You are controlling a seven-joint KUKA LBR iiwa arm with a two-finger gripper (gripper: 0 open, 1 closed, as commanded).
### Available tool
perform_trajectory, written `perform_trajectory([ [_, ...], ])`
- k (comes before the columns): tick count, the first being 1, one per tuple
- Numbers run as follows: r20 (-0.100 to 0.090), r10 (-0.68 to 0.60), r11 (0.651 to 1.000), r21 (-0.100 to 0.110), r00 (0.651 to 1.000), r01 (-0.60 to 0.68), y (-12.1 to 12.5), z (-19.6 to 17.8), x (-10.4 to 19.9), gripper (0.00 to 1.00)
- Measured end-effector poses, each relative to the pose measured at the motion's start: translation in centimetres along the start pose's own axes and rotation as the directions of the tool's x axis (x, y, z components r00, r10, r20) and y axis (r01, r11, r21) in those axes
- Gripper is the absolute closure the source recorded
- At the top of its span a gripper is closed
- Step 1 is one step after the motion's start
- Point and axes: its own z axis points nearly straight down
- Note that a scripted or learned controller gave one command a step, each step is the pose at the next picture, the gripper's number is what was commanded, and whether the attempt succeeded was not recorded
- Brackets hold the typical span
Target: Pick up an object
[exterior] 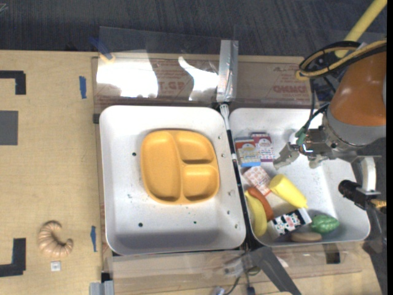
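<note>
**Arm poised over the cluttered right bin, nothing yet in its grasp**

Whether the gripper [295,152] has its tips spread or pressed together I cannot tell; the metal end is small and blurred against the white floor of the right bin [350,192]. It sits over bare floor at about 12 o'clock in that bin, and nothing shows between its tips.

The candidates lie toward 7 and 8 o'clock from it. Just beside it at 9 o'clock lies a small red-and-white carton [253,148]. Below that come a speckled packet [256,177], a yellow cone-shaped piece [287,190], a banana [258,214], a black-and-white patterned block [290,221] and a green item [324,223], crowded along the bin's lower and left edges, several touching. That crowding probably makes a clean pinch harder.

The left bin [116,183] holds a yellow divided tray [180,165] at its centre. Outside, at 8 o'clock on the bench [43,152], rests a curled tan toy [55,238], well apart from the arm.
</note>
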Motion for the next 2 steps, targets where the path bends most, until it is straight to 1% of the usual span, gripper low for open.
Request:
perform_trajectory([
  [1, 0.004, -0.310, 0.951, -0.005, 0.951, 0.310, -2.0, -3.7, -0.2, 0.00],
  [2, 0.010, -0.324, 0.946, -0.012, 0.946, 0.324, -3.2, 9.6, -0.6, 0.00],
])
